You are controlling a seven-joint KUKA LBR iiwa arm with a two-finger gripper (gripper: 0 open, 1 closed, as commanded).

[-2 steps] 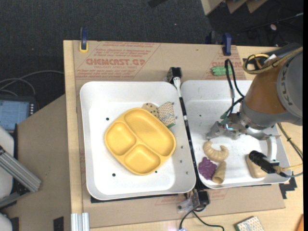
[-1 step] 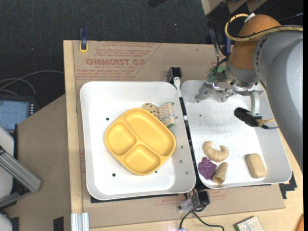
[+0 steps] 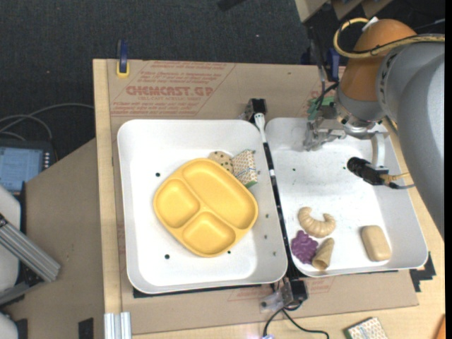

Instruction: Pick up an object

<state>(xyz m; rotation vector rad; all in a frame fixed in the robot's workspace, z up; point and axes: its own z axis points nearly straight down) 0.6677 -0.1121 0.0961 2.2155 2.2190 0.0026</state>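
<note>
presently claw (image 3: 316,134) low at right bin's (image 3: 402,256) far left corner, finger state unreadable, grips nothing visible. nearest candidate, croissant (image 3: 317,222), lies well apart toward near edge, long axis across bin; grapes (image 3: 304,246), cone (image 3: 323,253) just beyond.

Two bins sit side by side on a board (image 3: 176,94). In the left bin (image 3: 134,189) a divided plate (image 3: 205,207) lies near the middle, with a cloth scrap (image 3: 240,164) touching its far edge. In the right bin (image 3: 332,164), along the near side (left to right): grapes (image 3: 304,246), cone (image 3: 323,253), croissant (image 3: 317,222), bread roll (image 3: 376,243).
</note>
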